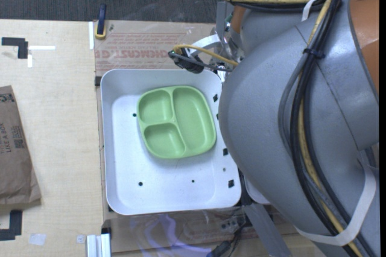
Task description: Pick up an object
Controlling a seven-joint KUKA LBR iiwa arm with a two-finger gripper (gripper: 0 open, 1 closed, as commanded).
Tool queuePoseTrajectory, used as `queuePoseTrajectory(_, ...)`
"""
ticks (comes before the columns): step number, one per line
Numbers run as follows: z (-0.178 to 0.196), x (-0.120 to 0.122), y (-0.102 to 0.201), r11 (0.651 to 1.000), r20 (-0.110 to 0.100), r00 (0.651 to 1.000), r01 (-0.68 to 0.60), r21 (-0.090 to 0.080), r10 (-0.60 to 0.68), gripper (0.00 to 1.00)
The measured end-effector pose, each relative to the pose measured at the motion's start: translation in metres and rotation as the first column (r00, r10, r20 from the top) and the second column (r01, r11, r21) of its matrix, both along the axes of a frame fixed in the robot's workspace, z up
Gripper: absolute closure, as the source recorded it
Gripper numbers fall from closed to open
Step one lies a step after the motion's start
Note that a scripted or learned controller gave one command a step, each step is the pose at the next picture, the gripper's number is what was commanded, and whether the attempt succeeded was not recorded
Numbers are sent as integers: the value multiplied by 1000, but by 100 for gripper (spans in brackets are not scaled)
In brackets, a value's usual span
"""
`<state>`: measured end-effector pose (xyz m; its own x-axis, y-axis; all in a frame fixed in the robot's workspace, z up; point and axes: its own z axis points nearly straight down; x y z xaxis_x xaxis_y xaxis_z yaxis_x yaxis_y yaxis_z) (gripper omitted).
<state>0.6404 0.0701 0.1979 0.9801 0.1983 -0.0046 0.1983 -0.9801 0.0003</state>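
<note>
We see a green plate (177, 122) (three sections) lying flat in the white bin (120, 183), the arm (301, 111) looming at three o'clock; the claw's state we cannot tell.

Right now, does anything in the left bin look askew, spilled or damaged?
Nothing looks damaged or spilled. The green divided plate lies flat in the white bin, turned slightly off square to the bin's walls, with all three compartments bare. The arm covers the bin's right edge, so that side can't be checked.
</note>
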Motion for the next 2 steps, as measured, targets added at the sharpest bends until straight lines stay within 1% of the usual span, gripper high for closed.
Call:
queuePoseTrajectory(1, -7, 13, -23, 1000, 1, 1000, 3, -1, -3, 100)
queuePoseTrajectory(2, 59, 12, -53, 1000, 1, 1000, 0, -1, 0, 100)
